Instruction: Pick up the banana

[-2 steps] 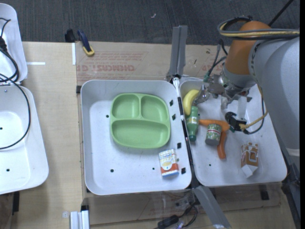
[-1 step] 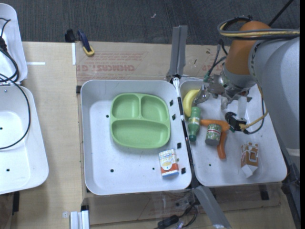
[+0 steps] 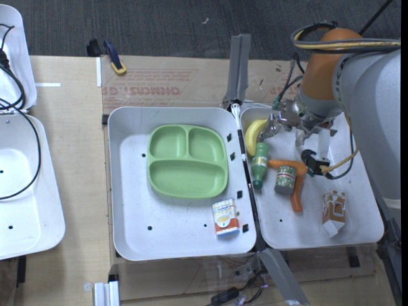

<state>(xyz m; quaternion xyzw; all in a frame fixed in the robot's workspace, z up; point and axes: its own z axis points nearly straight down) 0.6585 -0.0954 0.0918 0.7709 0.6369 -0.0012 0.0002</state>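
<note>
The yellow banana [image 3: 254, 134] lies curved against the left wall of the right bin [image 3: 357, 234], near its far corner. My gripper [image 3: 298, 135] hangs over the far part of that bin, just right of the banana and apart from it. It stands open with nothing between its fingers. The grey arm with its orange band [image 3: 331, 62] comes in from the right above it.
Below the banana lie a green bottle [image 3: 259, 165], an orange carrot [image 3: 292, 182], a small can [image 3: 285, 180] and a brown-and-white carton [image 3: 333, 213]. The left bin [image 3: 124, 190] bears a green divided plate [image 3: 188, 160] and a small carton [image 3: 225, 217]. A divider [image 3: 242, 152] separates the bins.
</note>
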